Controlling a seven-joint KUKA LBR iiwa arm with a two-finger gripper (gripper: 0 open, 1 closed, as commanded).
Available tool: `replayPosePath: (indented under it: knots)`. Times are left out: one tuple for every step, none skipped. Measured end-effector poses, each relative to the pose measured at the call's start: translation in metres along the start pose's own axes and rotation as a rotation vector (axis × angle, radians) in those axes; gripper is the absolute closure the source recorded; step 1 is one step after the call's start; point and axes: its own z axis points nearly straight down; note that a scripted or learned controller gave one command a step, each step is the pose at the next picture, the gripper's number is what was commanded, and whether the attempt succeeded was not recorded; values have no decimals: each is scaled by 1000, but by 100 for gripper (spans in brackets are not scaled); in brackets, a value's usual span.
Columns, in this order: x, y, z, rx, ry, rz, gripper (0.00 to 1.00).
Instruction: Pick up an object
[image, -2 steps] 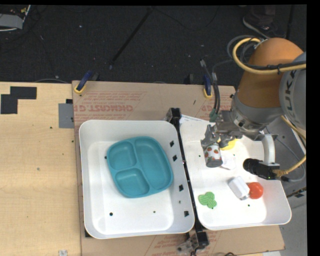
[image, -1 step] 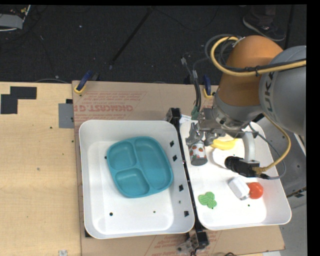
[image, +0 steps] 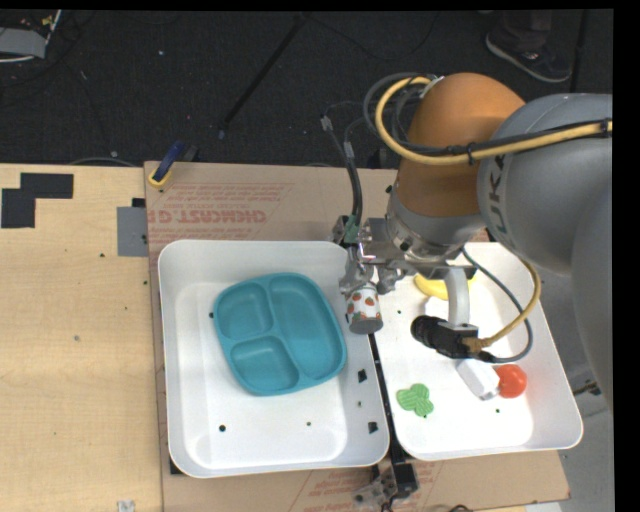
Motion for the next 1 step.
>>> replayPosePath:
  knots:
    - [44, 6, 22, 2, 0, 0, 100]
